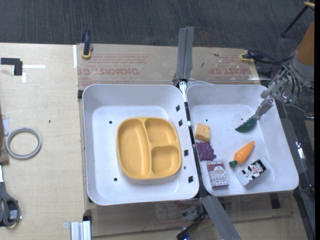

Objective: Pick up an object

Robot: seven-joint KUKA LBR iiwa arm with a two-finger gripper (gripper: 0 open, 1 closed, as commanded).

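Note:
The right bin [225, 104] holds several small toys: a yellow cheese wedge [202, 132], purple grapes [205, 150], a small red and white carton [217, 174], an orange carrot [243, 153], a black and white cow-print carton [252, 171] and a dark green piece [246, 126]. My gripper [265, 105] reaches in over the bin's upper right corner, slanting down to the left. Its tip sits just above and right of the green piece, close to it or touching it. Nothing shows as lifted.
The left bin [100, 134] carries a yellow divided plate [149, 148]. On the bench to the left lie a grey tape ring [22, 143] and scissors [9, 209]. Cables hang by the arm at the right edge [295, 86].

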